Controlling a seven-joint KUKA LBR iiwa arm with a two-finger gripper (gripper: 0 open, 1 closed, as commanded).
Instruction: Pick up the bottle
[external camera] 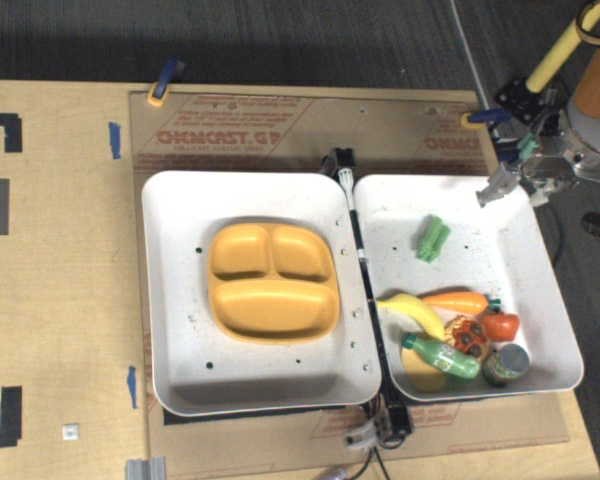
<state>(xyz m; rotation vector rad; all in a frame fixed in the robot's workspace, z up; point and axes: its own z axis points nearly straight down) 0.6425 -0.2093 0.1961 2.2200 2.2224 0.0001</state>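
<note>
**Bottle lies in right bin, arm at far corner**

The green bottle [440, 355] lies on its side near the right bin's [540, 258] front edge, among a banana [412, 310], a carrot [454, 299], a tomato [500, 325] and a can [507, 363]. A green block [432, 238] sits apart, toward the far edge. The gripper [508, 186] hangs above the bin's far right corner; whether it is apart or together cannot be told. The left bin [170, 268] holds a yellow divided tray [273, 278].

Your only readable text: red print "CHEMCAST GP" on brown sheet [220, 133] under bins, well left of gripper [510, 183]. Fainter red lettering repeats nearer gripper, upper right of sheet, too blurred to read.
</note>
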